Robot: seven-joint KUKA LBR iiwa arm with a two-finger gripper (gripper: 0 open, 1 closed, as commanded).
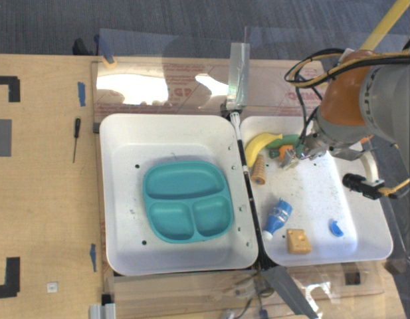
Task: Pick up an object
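Arm was reached in from the right, tool [299, 153] lowered into the far corner of the right bin [364, 248], down among the clutter beside the banana [258, 145]. Finger state could not be told; too small and blurred there. Nothing was seen held. Candidate objects were all in the right bin: banana and a small green-orange item [282, 149] at the far edge, a brown cone [258, 172] touching the banana's near end, a blue tube [278, 218] mid-bin, a tan block [298, 242] and a small blue piece [335, 228] near the front. Left bin [118, 178] was occupied by a teal divided tray [187, 201]. Judged: a grasp was being tried on the green-orange item or banana; crowding there could spoil the pick.
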